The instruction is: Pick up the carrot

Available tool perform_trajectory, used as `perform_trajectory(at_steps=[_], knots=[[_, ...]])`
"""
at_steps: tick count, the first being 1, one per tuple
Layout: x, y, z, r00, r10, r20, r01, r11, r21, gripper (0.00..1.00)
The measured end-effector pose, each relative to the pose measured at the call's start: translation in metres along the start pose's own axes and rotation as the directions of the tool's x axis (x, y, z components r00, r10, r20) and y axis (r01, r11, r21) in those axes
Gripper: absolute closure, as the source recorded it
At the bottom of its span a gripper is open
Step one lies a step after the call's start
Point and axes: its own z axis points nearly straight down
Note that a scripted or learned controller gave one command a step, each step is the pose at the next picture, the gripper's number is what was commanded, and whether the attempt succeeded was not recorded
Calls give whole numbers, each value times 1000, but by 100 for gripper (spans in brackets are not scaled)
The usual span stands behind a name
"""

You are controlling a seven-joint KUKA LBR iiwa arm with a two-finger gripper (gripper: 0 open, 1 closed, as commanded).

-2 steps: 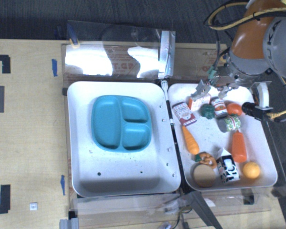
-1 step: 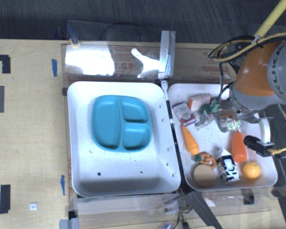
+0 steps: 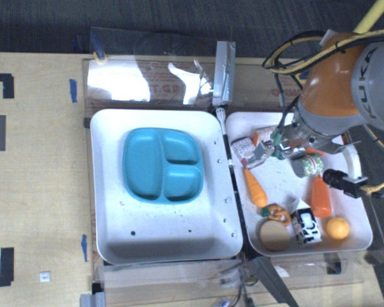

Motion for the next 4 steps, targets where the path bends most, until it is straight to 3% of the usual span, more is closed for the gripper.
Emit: perform_trajectory(at_steps=[1,2,3,4], knots=[[11,4,1,917,-399,-4,399,917,3,0],[-44,-58,86,851,-525,-9,525,851,8,0],[-63,-19,99,715,-699,0,699,715,-1,0],[-64,-18,86,717,-697,9,697,717,-4,100]])
